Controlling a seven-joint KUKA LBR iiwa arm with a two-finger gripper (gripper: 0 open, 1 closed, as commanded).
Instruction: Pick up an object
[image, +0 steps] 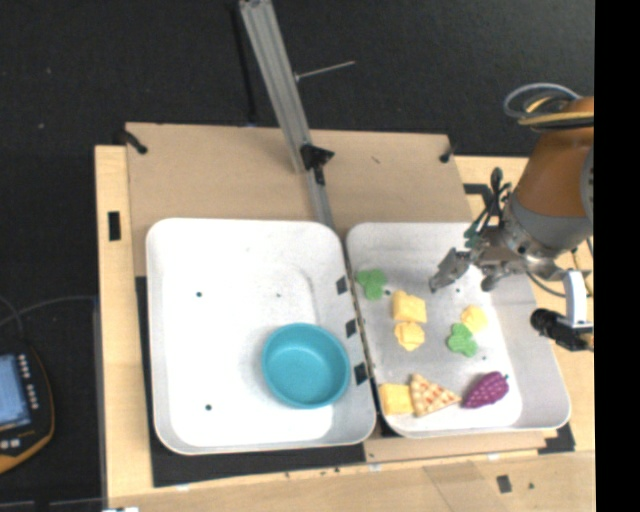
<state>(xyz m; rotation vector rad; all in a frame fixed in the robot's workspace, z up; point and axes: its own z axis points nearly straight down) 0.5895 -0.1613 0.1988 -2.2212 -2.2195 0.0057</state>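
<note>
Approach step; nothing gripped.
Gripper spread wide, empty; yellow block just below: descend, close.

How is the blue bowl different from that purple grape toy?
The blue bowl is round, hollow and much larger; the purple grape toy is small, lumpy and solid. The bowl sits in the left bin, the grapes in the right bin among other toys. Both lie untouched.

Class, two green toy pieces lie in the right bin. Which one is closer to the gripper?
The green piece beside the small yellow piece, below the gripper. The other green piece lies at the bin's left edge.
</note>
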